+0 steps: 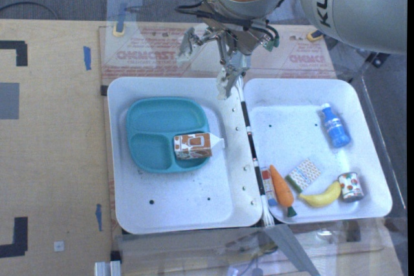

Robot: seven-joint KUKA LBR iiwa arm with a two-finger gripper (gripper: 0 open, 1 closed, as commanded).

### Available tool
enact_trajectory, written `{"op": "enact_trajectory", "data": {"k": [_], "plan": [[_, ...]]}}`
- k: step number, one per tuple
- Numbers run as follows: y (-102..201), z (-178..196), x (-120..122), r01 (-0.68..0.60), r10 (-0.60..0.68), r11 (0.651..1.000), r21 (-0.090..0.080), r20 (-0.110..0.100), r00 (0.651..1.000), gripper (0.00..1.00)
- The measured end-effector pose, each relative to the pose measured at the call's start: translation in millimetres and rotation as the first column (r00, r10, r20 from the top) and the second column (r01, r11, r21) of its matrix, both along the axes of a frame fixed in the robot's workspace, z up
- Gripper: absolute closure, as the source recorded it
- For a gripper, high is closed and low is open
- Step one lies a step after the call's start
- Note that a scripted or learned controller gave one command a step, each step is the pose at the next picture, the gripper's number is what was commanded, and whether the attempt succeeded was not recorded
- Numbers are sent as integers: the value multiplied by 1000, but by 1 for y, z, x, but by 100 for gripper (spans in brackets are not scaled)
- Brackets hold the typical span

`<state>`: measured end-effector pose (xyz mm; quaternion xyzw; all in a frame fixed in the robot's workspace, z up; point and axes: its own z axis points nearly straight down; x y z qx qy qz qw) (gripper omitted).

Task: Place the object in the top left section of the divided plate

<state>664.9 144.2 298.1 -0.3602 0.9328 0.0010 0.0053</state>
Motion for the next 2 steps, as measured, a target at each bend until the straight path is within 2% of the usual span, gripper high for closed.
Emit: {"op": "enact_trajectory", "data": {"k": [1,2], "plan": [[-13,93,2,-269,269,963,-2,3,963,0],[-17,106,5,-257,257,966,1,15,966,100]]}}
